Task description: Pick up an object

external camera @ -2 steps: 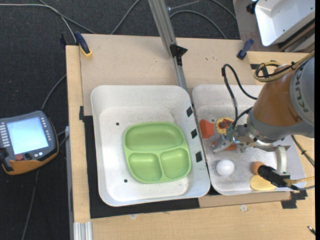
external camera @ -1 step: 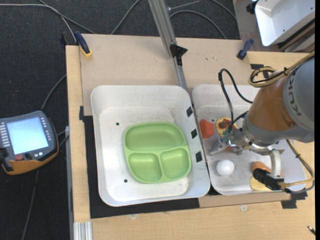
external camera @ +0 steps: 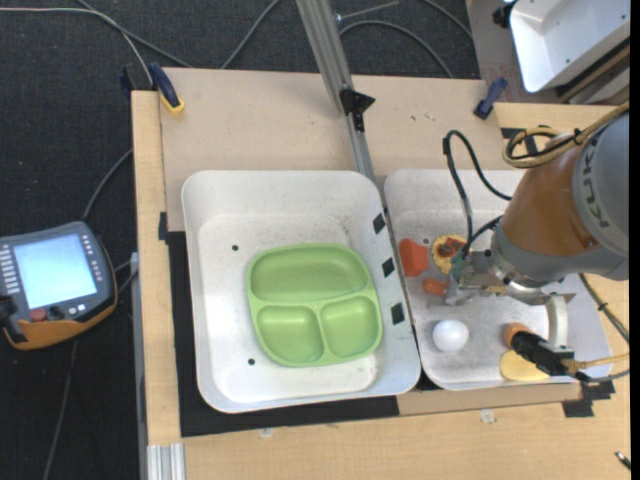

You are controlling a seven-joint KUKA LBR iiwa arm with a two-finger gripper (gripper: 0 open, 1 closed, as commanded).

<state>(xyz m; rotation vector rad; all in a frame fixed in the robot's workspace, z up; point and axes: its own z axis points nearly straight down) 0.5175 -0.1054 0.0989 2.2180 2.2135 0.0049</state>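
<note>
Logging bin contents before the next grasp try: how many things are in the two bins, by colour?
Green: 1, divided plate, left bin
White: 1, ball, right bin
Orange-red: 2, block and small piece
Yellow: 2, toy and pale piece
Total: 6
An orange bit beside the pale piece is too hidden to count.
</note>
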